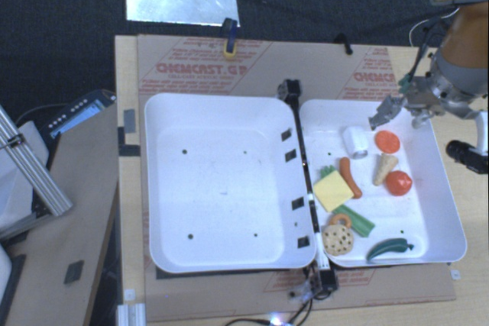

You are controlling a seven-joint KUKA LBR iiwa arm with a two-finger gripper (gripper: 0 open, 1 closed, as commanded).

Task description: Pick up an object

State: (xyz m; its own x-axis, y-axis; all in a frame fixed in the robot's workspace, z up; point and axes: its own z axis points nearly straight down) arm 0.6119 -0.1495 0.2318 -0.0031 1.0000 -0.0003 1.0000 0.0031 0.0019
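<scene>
Toy foods in the right bin [443,187] — tomato [398,182], yellow cheese [333,190], cookie [338,240], green pepper [388,247]

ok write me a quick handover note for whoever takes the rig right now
Tool: above the right bin's far edge, nothing seen between its fingers.
Items, all in the right bin: white cylinder, orange disc, red tomato, carrot, yellow slab, cookie, green pepper.
Done: nothing picked yet.
Left: descend, grasp one item, lift it.
</scene>
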